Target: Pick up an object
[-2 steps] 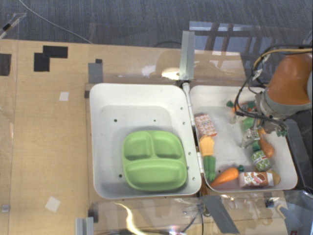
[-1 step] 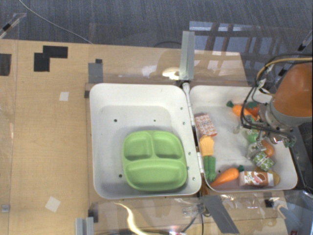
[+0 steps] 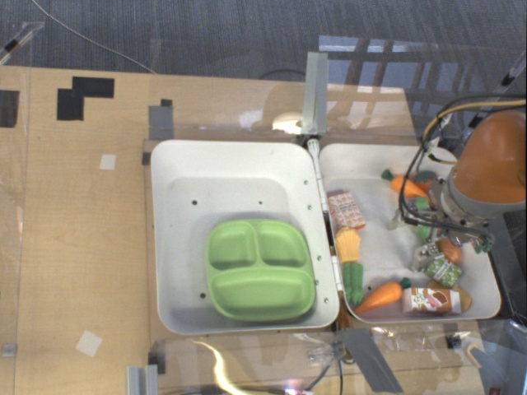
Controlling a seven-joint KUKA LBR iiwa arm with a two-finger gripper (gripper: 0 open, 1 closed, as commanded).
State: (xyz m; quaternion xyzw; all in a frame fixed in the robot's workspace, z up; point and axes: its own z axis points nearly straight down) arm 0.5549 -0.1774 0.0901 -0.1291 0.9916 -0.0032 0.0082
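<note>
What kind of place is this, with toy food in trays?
Probably a robotics lab test bench: a grey-and-orange robot arm reaches over two white bins, one holding a green divided plate, the other toy carrots and other play food.

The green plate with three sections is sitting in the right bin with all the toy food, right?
Not quite. The camera view shows the green plate in the left bin. It does have three sections, but the toy food, like the carrot, lies in the right bin.

Robotics lab: taped wooden bench [image 3: 74, 245], 2 white bins [image 3: 177, 171], cabling [image 3: 82, 39].
</note>
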